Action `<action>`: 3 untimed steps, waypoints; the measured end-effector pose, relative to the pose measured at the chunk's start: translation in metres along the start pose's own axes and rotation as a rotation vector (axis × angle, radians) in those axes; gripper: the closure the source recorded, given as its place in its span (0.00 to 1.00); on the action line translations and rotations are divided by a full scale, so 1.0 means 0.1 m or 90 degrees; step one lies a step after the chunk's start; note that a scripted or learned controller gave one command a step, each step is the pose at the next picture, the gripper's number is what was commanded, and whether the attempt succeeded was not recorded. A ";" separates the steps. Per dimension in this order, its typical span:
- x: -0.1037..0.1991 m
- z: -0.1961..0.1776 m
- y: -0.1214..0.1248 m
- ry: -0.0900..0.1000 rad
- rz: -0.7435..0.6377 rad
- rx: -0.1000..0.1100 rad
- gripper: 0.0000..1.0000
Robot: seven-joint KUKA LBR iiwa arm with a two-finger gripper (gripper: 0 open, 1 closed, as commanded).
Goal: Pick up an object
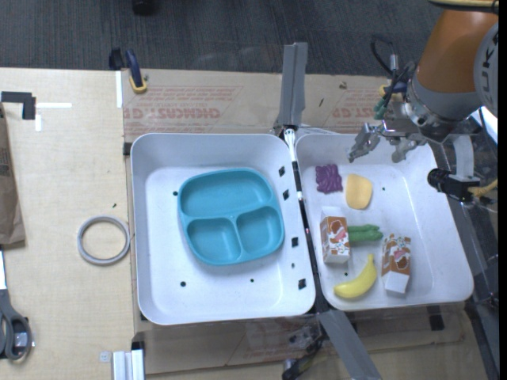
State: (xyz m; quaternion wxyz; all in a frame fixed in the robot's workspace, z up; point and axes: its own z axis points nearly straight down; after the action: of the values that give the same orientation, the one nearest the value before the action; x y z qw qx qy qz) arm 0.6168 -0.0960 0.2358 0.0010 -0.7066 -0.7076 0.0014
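My gripper (381,148) hangs over the back of the right bin (444,212), open, nothing between its fingers (361,146). Just below and left of it lie a purple bunch of grapes (328,178) and a yellow rounded piece (359,191). Further toward the front are a small red-and-white carton (335,239), a green vegetable (365,233), a yellow banana (356,282) and a second carton (396,264). All rest on the bin floor, apart from the gripper.
The left bin (154,236) holds a blue three-compartment plate (231,214). A metal divider (293,93) stands between the bins at the back. On the bench at left lie a tape ring (104,239) and scissors (12,331).
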 end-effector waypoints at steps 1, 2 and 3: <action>0.03 1.45 -0.38 0.000 -0.001 -0.001 0.00; -0.04 1.42 0.34 -0.001 -0.123 -0.005 0.00; 0.29 0.43 0.24 0.000 -0.106 -0.003 0.00</action>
State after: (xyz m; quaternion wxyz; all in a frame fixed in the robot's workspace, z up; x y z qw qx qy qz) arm 0.6405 -0.0671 0.1923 -0.0007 -0.6451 -0.7641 0.0000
